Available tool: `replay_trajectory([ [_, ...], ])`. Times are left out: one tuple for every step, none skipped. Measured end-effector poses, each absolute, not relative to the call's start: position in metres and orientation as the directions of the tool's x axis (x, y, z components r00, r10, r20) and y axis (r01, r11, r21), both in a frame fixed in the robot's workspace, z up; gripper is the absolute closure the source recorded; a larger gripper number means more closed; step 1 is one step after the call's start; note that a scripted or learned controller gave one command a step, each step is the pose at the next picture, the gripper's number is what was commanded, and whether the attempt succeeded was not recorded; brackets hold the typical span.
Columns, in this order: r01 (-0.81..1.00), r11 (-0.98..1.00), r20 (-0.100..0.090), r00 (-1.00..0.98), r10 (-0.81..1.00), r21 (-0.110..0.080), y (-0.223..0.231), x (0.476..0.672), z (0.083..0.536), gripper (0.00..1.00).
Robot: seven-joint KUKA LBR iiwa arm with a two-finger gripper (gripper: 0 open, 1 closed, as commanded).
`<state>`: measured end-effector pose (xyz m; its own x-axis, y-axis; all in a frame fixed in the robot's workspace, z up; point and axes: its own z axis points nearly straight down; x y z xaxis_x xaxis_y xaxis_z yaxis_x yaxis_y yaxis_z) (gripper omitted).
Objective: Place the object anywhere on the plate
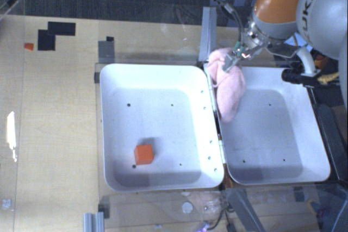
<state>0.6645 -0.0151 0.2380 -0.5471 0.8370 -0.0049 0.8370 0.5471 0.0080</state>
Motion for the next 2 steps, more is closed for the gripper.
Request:
replay_trajectory([
  [0.555, 0.832, -0.007, -0.832, 0.555, 0.007, 0.037, 0.660, 0.227, 1.00],
  [0.187, 0.982, -0.011, -0.982, 0.187, 0.006, 0.095, 0.649, 0.234, 1.00],
])
